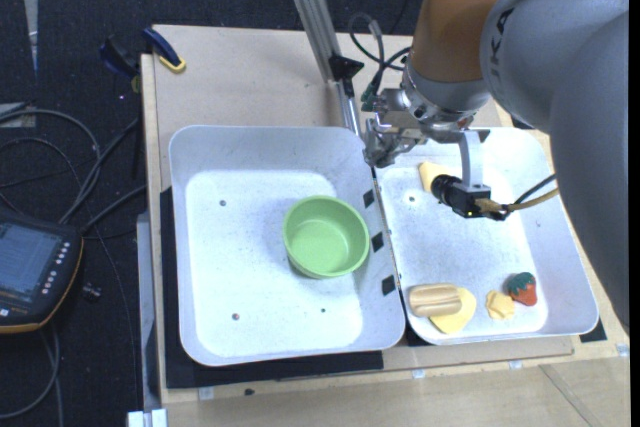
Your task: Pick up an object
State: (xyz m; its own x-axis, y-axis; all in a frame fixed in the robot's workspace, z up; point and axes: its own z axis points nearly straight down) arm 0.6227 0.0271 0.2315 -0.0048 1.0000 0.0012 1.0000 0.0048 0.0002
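Camera view shows me the gripper (383, 147) low over the top-left corner of the right bin (560, 245) — I cannot tell its state. Just right of it lies a yellow piece (429, 176); a green bowl (326, 236) sits in the left bin (230, 215).

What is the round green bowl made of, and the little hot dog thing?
The round green bowl looks like smooth plastic: even colour, soft sheen along its rim. The small tan hot dog toy in the right white bin looks like matte plastic or rubber; it is too small to tell which.
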